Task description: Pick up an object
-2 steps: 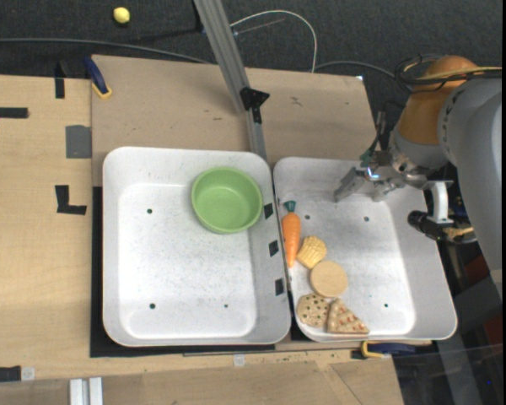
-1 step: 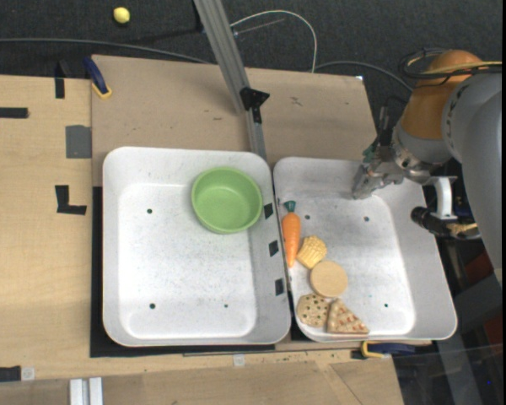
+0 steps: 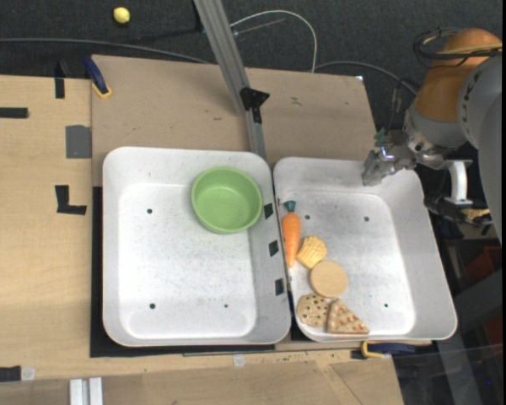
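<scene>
My gripper (image 3: 376, 170) hangs over the far right corner of the right bin (image 3: 405, 251), with nothing visible in it. Along that bin's left side lie an orange toy carrot (image 3: 291, 234), a yellow ridged piece (image 3: 311, 251), a round tan cookie (image 3: 328, 278), a brown waffle-like piece (image 3: 314, 310) and a pizza slice (image 3: 346, 320). All of them sit well to the left and nearer the front than the gripper. A green bowl (image 3: 227, 199) rests upright in the far right part of the left bin (image 3: 143, 251).
A grey pole (image 3: 228, 53) slants down from the top to the wall between the bins. A small yellow ball (image 3: 121, 14) lies on the dark floor beyond the bench. Cables run behind the bins. A blue clamp (image 3: 97, 76) sits at the board's far left corner.
</scene>
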`<state>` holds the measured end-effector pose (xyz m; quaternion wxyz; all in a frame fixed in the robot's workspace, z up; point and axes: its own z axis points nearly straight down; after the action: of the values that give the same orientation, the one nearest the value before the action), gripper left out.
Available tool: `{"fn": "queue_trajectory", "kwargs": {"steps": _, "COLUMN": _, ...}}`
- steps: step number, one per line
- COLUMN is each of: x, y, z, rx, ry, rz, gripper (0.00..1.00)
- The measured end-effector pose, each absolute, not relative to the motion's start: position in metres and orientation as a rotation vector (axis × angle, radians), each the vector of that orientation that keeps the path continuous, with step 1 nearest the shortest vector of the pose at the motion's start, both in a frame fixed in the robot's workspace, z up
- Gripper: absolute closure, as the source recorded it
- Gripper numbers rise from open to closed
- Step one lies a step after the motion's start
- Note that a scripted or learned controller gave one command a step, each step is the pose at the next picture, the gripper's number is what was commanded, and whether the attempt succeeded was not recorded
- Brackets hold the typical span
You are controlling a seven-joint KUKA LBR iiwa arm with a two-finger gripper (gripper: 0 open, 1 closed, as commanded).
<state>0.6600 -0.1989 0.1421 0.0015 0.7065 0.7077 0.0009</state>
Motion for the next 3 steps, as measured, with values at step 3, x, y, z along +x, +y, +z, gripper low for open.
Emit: {"fn": "queue_trajectory", "kwargs": {"steps": 3, "x": 0.656, "y": -0.13, "z": 0.237, "rx": 2.216, "ry": 2.23, "rz": 0.0, "gripper": 1.0}}
